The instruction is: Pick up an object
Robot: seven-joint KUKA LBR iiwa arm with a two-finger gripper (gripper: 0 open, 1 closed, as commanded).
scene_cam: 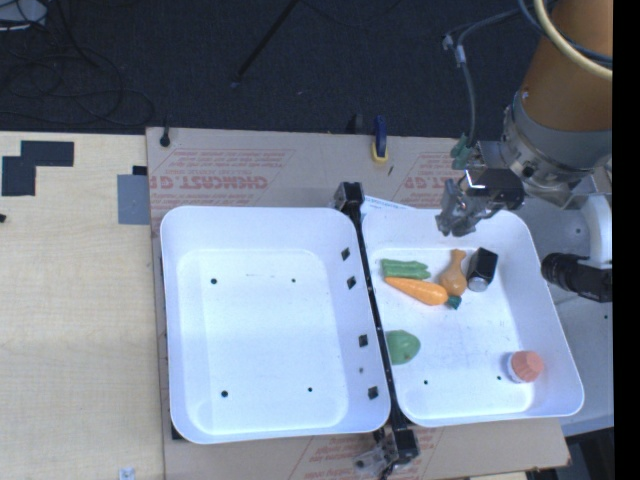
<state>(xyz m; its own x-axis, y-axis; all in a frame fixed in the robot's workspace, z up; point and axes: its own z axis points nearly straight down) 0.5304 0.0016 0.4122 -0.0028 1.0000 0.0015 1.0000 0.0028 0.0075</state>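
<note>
Toy carrot (417, 290) is seen lying in the right bin (545, 308) beside a green pod (404, 267); the gripper (458, 218) is poised above the bin's far edge, its opening indiscernible.

Robotics lab: industrial arm (565, 78), test bins (190, 268), loose cables (60, 28).

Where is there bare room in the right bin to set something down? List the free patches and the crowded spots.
Free: the right bin floor between the green disc and the pink round piece, along the near wall. Crowded: the far half, where the green bean, carrot, tan gourd and black cylinder cluster under the gripper. The left bin floor is bare.
</note>
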